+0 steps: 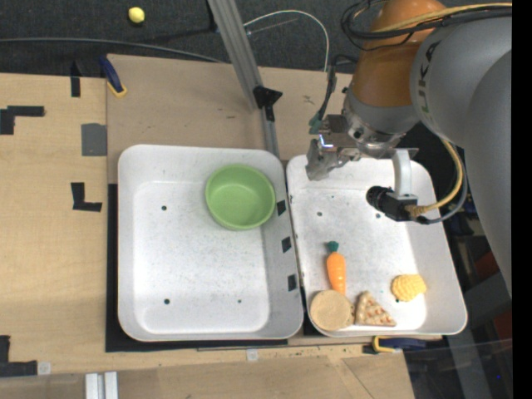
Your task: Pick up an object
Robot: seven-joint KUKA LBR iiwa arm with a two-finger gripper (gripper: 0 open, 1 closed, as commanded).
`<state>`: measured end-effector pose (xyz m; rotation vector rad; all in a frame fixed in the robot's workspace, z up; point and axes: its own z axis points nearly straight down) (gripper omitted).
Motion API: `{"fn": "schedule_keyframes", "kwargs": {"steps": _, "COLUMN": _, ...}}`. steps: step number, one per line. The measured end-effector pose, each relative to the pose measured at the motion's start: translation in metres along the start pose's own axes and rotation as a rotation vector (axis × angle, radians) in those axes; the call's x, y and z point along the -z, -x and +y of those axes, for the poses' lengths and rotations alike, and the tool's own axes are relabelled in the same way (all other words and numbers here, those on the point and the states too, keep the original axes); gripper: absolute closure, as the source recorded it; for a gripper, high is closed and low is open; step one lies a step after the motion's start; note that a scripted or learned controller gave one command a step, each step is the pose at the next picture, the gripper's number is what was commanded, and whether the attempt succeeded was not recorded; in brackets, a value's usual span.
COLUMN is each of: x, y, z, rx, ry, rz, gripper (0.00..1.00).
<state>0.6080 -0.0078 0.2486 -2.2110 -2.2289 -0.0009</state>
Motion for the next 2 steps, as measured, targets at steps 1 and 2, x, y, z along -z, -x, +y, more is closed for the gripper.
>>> {"fn": "schedule_keyframes", "kwargs": {"steps": 1, "x": 0.002, "y": -0.049, "z": 0.015, "rx": -0.001, "ry": 0.000, "rz": 0.000, "gripper": 1.00}}
{"fn": "schedule_keyframes", "kwargs": {"steps": 2, "x": -0.021, "y": -0.097, "z": 0.024, "rx": -0.002, "ry": -0.002, "rz": -0.002, "gripper": 1.00}}
